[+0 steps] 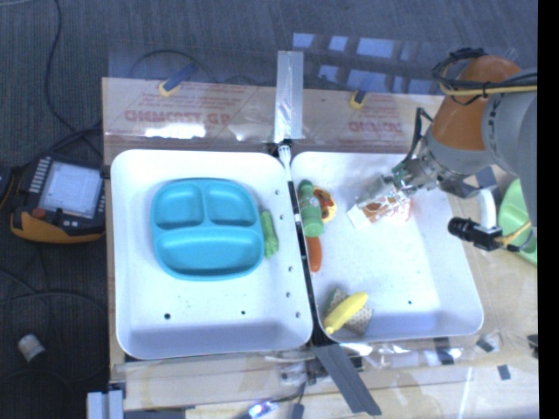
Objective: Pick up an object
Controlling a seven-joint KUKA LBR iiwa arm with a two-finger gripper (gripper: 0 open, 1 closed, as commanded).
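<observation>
Carton: we see a small orange-and-white carton (382, 208) lying on its side in the upper part of the right bin (437, 278), well apart from the toys along the divider.
Gripper: the gripper (407, 178) sits just at the carton's upper right end; we cannot tell whether it grips.
Risk, slip: we judge a catch on one corner could let the carton swing or drop on lifting.
Risk, push: closing off-centre may shove it toward the toy carrot (314, 252).
Elsewhere: a blue divided plate (208, 227) fills the left bin (140, 312).

Left bin (131, 234) contains blue divided plate (207, 227). Handheld pendant (57, 199) lies on carpet (105, 16), left of bench.
</observation>
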